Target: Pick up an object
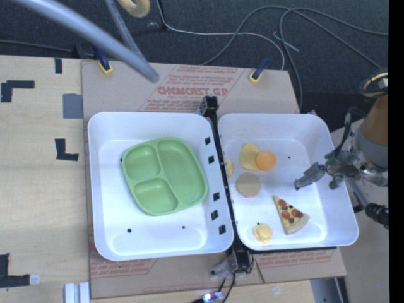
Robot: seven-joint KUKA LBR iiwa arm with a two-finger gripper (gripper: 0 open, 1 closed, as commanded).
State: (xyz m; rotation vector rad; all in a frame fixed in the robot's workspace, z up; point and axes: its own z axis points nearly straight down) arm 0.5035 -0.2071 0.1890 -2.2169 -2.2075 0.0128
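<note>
Nothing is lifted yet: your grey two-finger gripper (305, 180), jaws apparently open and empty, hovers right of the triangular toy pizza slice (290, 214); grasp remains.

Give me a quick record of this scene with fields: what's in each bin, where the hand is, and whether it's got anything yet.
left bin: green divided plate
right bin: orange ball touching a pale yellow piece, tan round piece, pizza slice, small yellow piece
arm entry: from the view's right
hand: over the right side of the right bin, above the pizza slice in the view
held object: none visible
task status: nothing picked up yet
</note>
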